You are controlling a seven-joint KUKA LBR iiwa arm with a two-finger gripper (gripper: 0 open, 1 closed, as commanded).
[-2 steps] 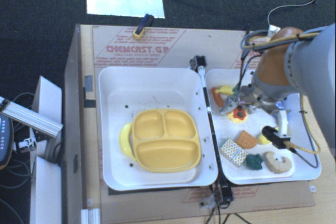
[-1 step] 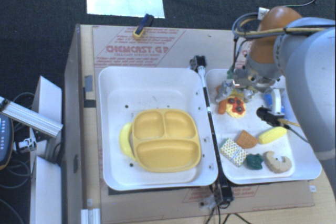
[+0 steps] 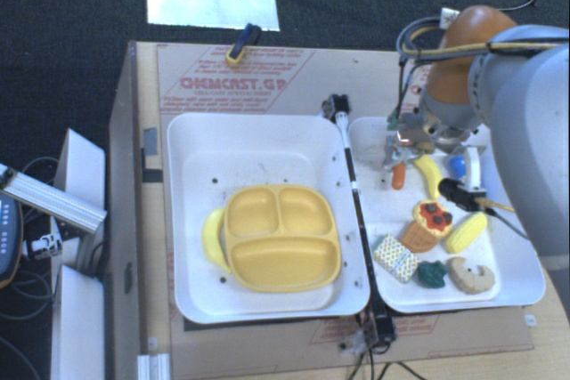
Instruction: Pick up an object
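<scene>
My gripper [image 3: 400, 151] hangs low over the far left part of the right bin [image 3: 525, 280]. Just below it lies a small orange-red sausage-shaped toy [image 3: 398, 177], and a yellow banana [image 3: 430, 174] lies right beside that. Nothing is visibly held. Further forward in the same bin are a cupcake with red topping [image 3: 427, 224], a corn cob [image 3: 467, 231], a checkered block [image 3: 394, 256], a green piece [image 3: 433, 273] and a tan cookie [image 3: 470, 276]. A blue piece [image 3: 457, 165] and a white piece [image 3: 473, 165] sit behind the banana, partly under the arm.
The left bin [image 3: 191, 156] holds a yellow divided tray [image 3: 281, 236] on top of a yellow plate [image 3: 212, 238]. A raised divider [image 3: 354, 191] separates the two bins. The grey arm [image 3: 525, 93] covers the right bin's far right corner.
</scene>
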